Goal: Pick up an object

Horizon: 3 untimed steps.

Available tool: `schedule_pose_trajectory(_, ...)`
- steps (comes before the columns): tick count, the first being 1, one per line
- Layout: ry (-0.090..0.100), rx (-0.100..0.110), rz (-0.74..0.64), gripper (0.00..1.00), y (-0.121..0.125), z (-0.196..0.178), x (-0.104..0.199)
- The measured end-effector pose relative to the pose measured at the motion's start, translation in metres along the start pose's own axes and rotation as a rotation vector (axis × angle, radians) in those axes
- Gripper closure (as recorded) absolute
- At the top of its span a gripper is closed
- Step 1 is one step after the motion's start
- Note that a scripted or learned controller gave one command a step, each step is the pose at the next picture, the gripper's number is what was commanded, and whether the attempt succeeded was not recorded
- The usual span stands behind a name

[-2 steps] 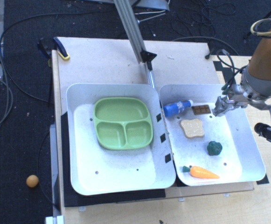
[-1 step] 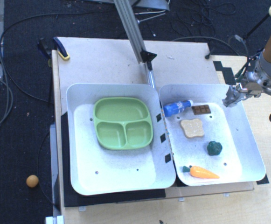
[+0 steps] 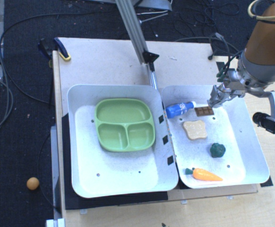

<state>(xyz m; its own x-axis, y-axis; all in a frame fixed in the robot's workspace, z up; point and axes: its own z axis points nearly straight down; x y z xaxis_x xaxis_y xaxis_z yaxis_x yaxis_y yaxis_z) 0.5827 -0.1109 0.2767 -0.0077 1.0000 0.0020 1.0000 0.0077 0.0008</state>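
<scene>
The arm reaches in from the right, bent down over the right bin (image 3: 251, 141). Its gripper (image 3: 216, 100) hangs low; I cannot tell its state. The brown chocolate bar (image 3: 204, 111) lies just below it, very close. Beyond the bins lies the pale bench (image 3: 104, 60), then dark floor (image 3: 19, 126).

The left bin (image 3: 80, 174) holds a divided tray (image 3: 125, 125). The right bin (image 3: 251, 160) holds a bottle (image 3: 179, 109) at its rear left, a bar (image 3: 204, 111) beside it, toast (image 3: 195, 129) centrally, a ball (image 3: 217, 150) to the right, and a carrot (image 3: 205, 175) in front.
</scene>
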Motion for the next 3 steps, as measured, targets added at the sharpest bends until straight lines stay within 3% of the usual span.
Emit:
schedule_pose_trajectory(2,-0.001,0.003,0.001,1.0,0.001,0.033,0.104)
schedule_pose_trajectory(3,0.0,0.001,-0.001,1.0,-0.001,0.026,0.161)
